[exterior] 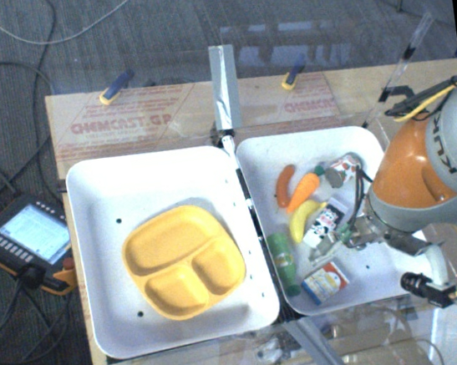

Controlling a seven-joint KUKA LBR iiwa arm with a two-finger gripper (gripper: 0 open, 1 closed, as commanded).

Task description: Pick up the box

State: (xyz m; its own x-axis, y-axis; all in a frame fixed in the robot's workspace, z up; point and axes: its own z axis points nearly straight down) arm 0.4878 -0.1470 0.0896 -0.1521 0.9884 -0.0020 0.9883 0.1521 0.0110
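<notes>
Box (pixel 326 282): small, flat carton, blue along its left end, white and red-orange on its upper face, print too small to read. Lies tilted in the near part of the right bin (pixel 357 138), close to that bin's near wall, just right of a green bottle (pixel 283 261).

Gripper (pixel 334 238): sits just beyond the box on its far side, apart from it, nothing of the box between its fingers. Whether the fingers are spread or closed cannot be told; they blur into the items beneath.

Arm (pixel 417 172): grey with an orange band, entering from the right above the right bin's right side. Letters "KU" readable on the grey shell at the right edge.

Other contents, right bin: black-and-white patterned carton (pixel 323 221) beside the gripper; yellow banana (pixel 300 220); orange carrot (pixel 304 189); red-orange sausage-shaped item (pixel 285 182); small red-and-white can-like item (pixel 341 170) farther back.

Left bin (pixel 96 263): holds a yellow divided tray (pixel 184 261) with three compartments.

Bench board (pixel 131 119): faded red lettering, seemingly "CHEMCAST GP", repeated at far left and far right.

Handheld pendant (pixel 26 240): lit screen, lying left of the bench.
</notes>
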